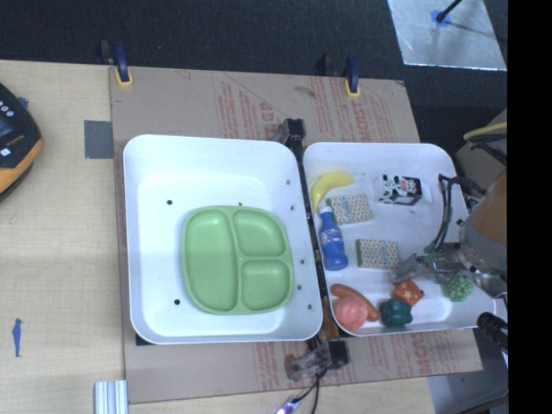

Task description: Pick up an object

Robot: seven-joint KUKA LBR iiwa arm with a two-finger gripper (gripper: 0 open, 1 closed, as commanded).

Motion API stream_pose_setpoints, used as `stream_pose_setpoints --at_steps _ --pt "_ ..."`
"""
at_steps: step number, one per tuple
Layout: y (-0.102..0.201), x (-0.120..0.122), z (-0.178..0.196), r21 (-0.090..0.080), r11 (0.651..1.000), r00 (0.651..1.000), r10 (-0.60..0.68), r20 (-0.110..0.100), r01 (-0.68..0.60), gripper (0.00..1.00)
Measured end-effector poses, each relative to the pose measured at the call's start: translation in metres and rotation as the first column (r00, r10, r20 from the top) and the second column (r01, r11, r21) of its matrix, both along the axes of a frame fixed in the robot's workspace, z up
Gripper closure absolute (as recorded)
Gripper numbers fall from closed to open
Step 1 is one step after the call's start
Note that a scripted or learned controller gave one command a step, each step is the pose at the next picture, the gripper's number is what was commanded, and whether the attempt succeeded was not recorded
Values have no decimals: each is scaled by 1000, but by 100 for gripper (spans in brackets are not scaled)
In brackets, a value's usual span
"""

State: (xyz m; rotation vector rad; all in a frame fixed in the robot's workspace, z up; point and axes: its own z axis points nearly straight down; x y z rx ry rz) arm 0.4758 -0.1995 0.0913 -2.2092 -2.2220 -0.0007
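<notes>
Two shallow white bins are sitting side by side on the counter (pixel 60 257), on a brown cardboard sheet (pixel 259 102) clamped at its far edge. The left bin (pixel 142 231) is holding a pale green divided plate (pixel 235 259) with three compartments, lying flat near its middle.

The right bin (pixel 431 158) is carrying the loose things. A yellow banana (pixel 330 184) is lying at its far left, with a blue bottle (pixel 331 241) just near of it along the left wall. Two small patterned packets are resting nearby, one (pixel 350 208) beside the banana and one (pixel 378 253) further right and nearer. A black-and-white carton (pixel 399 189) is sitting toward the far right. Along the near wall, a pink and orange toy (pixel 351 308) is lying next to a dark green toy (pixel 396 313) and a small red toy (pixel 408 292); a green broccoli-like piece (pixel 459 288) is lying further right.

The arm is reaching in from the right, and its end effector (pixel 423 266) is hanging low over the right part of that bin, just far of the red toy. Whether its fingers are wide or narrow cannot be told here.
</notes>
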Motion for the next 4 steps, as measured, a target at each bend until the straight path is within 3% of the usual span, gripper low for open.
stream_pose_setpoints --at_steps 1,2,3,4 --pt "-2 0 10 -3 1000 1000 3 -1 -3 100" --pt "58 28 49 -6 1000 1000 1 3 -1 100" --pt "105 50 56 -7 1000 1000 1 3 -1 100" --pt "99 42 47 -6 1000 1000 -1 0 1 100"
